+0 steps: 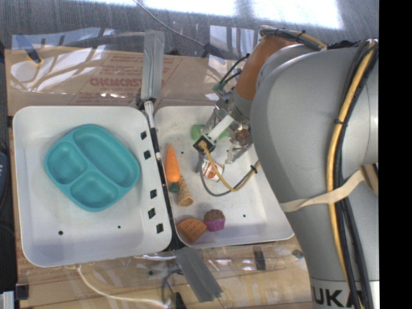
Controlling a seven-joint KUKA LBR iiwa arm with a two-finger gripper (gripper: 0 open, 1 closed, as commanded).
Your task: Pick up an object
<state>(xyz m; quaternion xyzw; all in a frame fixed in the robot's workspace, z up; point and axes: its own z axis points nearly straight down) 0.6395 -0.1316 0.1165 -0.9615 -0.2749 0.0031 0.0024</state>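
My gripper (235, 145) hangs low over the upper middle of the right bin (257, 224), with the grey arm covering the bin's right side. A small green object (196, 132) lies just left of the gripper. A red and white object (210, 168) lies just below it. An orange carrot (171, 165) rests along the bin's left wall, with a tan cone-shaped piece (185, 194) at its lower end. Near the front edge sit an orange-brown pastry (191, 228) and a purple cupcake (215, 220).
The left bin (38, 230) holds a teal divided plate (92, 166). A hinged divider with black clips (154, 172) separates the two bins. Flattened cardboard (96, 76) lies behind them. The arm's body blocks the right bin's right part.
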